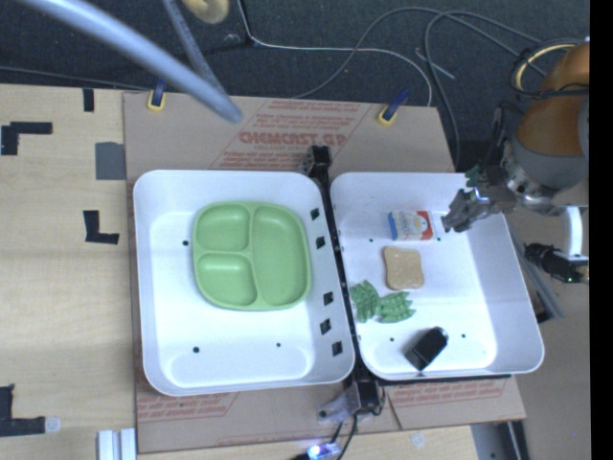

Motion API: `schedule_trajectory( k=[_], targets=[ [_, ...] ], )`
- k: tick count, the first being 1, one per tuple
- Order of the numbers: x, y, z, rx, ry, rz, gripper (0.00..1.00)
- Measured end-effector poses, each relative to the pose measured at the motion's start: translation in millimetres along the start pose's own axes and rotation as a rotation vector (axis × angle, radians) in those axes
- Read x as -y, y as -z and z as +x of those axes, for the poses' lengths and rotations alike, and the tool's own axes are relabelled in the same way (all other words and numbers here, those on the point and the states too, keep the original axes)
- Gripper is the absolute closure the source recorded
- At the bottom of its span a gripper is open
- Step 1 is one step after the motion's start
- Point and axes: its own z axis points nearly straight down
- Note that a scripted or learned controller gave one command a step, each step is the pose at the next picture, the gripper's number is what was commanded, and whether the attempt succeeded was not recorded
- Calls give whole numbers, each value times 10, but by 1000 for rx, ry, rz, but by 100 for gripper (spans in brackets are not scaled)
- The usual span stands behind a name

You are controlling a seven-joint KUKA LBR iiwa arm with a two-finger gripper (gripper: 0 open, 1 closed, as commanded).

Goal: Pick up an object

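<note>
- We see the hand point(458, 213) over the right bin point(498, 286), near its upper right rim; we cannot tell how it is set, for it is small and dark against the white.
- Nothing visible sits in the hand, so we judge the pick not yet made.
- The nearest candidate is the packet point(410, 223), just left of the hand; the bread point(403, 267) lies below the packet, the greens point(381, 304) lower and further left, and the black block point(426, 347) near the bin's lower edge.
- We think the packet is flat and thin, so the hand may slide over it or push it along the floor rather than lift it.
- The hand is close to the bin's wall, and a descent there may clip the rim.
- The bread and greens look soft; a squeeze may crush or shed them.
- The left bin point(163, 286) holds a green tray point(251, 254), well apart from the hand.
- Both bins rest on cardboard point(287, 132) atop the wooden tabletop point(57, 305); cables point(402, 36) trail over dark carpet beyond.
</note>
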Motion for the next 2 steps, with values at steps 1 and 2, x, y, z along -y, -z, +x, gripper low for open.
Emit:
schedule_trajectory(
  k=[1,2],
  targets=[
    [67,455,-3,0,0,0,100],
    [1,515,528,-2,3,2,100]
  ],
)
